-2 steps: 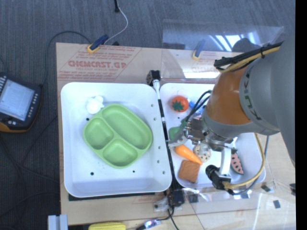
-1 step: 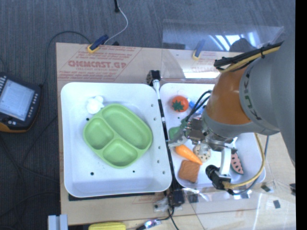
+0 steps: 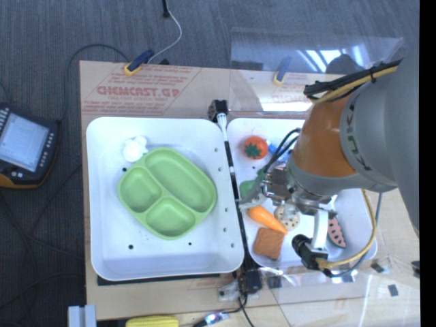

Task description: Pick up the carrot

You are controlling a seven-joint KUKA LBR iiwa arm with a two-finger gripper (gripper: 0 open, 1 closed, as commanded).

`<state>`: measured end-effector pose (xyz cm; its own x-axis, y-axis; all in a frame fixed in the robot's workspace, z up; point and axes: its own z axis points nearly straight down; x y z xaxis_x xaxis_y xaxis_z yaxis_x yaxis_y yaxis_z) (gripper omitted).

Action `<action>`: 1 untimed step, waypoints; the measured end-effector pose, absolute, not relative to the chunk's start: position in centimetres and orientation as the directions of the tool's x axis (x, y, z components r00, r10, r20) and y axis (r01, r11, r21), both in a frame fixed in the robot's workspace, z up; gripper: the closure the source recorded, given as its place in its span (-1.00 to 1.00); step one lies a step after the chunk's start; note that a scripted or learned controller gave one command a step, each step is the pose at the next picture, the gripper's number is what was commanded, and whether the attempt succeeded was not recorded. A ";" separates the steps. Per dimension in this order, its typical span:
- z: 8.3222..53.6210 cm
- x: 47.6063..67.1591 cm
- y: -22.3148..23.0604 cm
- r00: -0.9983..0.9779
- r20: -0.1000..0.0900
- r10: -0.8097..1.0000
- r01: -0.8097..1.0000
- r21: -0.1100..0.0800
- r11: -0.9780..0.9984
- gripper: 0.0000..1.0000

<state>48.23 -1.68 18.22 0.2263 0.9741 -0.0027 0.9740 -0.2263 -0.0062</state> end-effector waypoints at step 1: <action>18.2 48.2 -1.7 0.226 -0.003 0.974 0.974 -0.006 -0.226 -1.00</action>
